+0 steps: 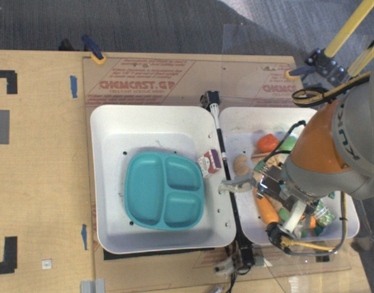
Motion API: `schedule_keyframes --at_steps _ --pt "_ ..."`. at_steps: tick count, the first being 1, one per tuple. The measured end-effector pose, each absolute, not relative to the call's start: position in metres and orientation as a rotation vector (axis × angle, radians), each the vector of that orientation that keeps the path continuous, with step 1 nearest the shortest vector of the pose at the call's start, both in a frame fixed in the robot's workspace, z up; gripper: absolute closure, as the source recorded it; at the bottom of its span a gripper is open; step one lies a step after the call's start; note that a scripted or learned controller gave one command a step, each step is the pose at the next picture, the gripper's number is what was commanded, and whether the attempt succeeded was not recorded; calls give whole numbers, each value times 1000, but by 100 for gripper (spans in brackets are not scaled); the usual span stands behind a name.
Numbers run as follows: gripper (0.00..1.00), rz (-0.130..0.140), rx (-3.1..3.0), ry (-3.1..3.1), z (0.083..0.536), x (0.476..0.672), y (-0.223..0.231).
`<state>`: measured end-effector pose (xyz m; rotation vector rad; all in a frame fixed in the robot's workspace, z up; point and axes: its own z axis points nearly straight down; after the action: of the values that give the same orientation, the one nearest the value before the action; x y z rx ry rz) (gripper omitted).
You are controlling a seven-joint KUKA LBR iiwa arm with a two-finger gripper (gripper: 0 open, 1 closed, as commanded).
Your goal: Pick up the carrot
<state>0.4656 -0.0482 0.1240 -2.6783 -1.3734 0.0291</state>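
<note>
The carrot (266, 210) is orange and lies in the right bin (244, 224), near its front left part. The arm's wrist covers part of it. My gripper (237, 184) reaches left from the orange-banded arm and sits low over the right bin's left edge, just up and left of the carrot. Nothing shows held in it.
A teal divided plate (164, 190) sits in the left bin (107, 163), with a small purple-and-white packet (210, 162) by its right wall. The right bin also holds a red-orange item (267, 142), a green item (288, 143), a beige item (240, 163) and green pieces (321, 215).
</note>
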Motion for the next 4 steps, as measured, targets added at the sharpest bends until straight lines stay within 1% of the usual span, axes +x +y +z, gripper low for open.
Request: schedule_keyframes --at_steps 1,2,3,4 --pt "100 -1 -2652 -1680 184 480 18" --pt "100 -1 -2427 -2000 298 502 -38" --pt "0 1 -2423 -2002 297 502 -36" --pt "0 10 -2237 -2199 181 478 -78"
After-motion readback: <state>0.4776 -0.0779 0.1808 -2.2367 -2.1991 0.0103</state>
